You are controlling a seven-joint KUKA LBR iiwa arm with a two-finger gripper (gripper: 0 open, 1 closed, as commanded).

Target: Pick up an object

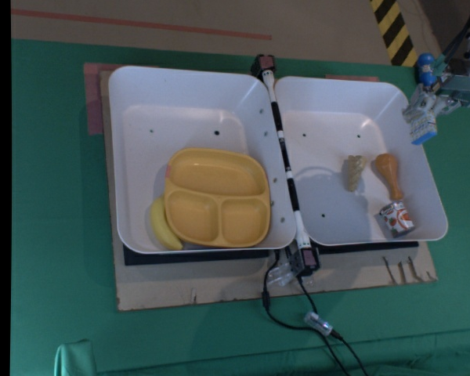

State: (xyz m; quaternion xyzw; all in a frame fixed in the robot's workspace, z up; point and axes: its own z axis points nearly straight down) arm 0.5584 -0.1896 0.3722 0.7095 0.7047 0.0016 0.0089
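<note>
Approach step — nothing picked yet. Gripper (423, 124) hangs over the right bin's (329, 92) far right rim; grip state cannot be told. Candidates near that bin's right wall: drumstick (389, 173), small can (395, 218), pale lump (353, 172). Next move calls for descent over one. Arm cut off at the edge.

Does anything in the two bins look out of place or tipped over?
The small can in the right bin lies on its side near the front corner. The banana in the left bin is wedged under the edge of the yellow tray. Nothing looks spilled or broken.
</note>
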